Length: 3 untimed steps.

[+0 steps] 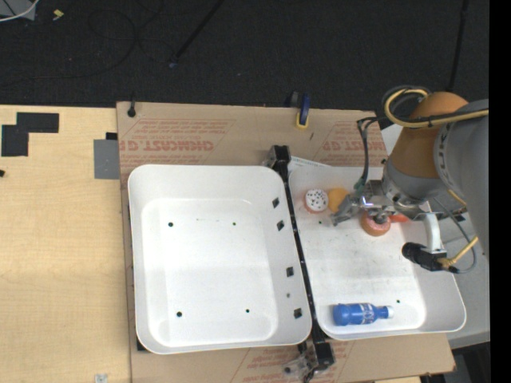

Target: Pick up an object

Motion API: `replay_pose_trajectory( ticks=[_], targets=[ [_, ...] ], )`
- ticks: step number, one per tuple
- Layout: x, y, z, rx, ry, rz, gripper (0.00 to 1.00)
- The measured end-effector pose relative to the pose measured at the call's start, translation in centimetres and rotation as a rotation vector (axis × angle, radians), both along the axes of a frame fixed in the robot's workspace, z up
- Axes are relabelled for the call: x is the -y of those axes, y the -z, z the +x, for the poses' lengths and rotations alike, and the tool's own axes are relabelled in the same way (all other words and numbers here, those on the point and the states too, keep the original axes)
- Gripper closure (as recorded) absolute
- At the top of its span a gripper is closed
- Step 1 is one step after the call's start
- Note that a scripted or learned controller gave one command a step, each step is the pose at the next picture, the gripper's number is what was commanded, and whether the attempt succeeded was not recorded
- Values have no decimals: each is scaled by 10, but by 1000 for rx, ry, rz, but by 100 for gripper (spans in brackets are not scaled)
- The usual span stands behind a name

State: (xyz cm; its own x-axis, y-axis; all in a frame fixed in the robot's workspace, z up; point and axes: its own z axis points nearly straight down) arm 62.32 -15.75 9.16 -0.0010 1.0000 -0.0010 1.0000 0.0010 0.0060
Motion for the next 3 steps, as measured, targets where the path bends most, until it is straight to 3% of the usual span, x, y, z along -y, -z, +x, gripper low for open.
replay_pose_trajectory(
  ticks=[1,2,3],
  targets=[
    [46,-2,-49,7,-4,4,0],
    [16,1,20,-3,-4,-2,0],
    [49,-2,-4,7,-7,10,0]
  ],
)
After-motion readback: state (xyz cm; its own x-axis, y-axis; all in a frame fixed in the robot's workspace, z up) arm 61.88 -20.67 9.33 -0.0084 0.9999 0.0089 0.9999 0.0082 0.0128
